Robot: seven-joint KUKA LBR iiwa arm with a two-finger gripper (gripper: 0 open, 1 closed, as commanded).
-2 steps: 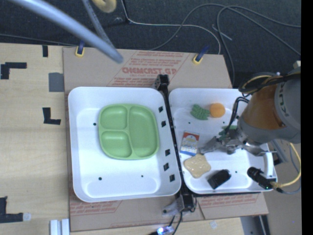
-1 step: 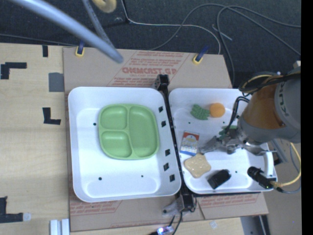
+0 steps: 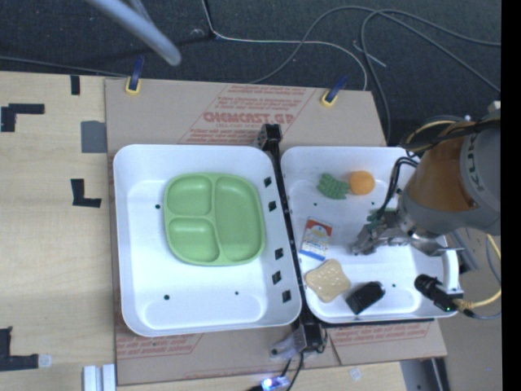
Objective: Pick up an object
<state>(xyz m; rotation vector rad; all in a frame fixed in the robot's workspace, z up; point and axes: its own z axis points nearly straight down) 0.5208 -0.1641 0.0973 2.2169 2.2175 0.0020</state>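
Two shallow white bins sit side by side on a sheet of cardboard [image 3: 244,108] laid over the tabletop [image 3: 49,218]. The left bin [image 3: 130,300] holds a green divided plate [image 3: 215,218], lying flat near its middle.

The right bin [image 3: 342,157] holds the loose things. A small green toy [image 3: 331,186] lies near the far wall, with an orange ball [image 3: 361,182] just beside it on the right. Nearer the middle divider lies a small card or packet with red and blue print [image 3: 316,238]. Just below it is a tan, bread-like piece [image 3: 327,280], and a black object [image 3: 365,296] lies just to the right of that, near the front wall.

The arm [image 3: 456,177] reaches in from the right, its orange band above the wrist. The tool [image 3: 368,240] is low inside the right bin, over bare white floor between the printed packet and the right wall, below the orange ball. Nothing can be seen between its tips, and whether it is open or closed cannot be told from this angle.

Cables [image 3: 342,31] trail across the dark floor behind the bins.
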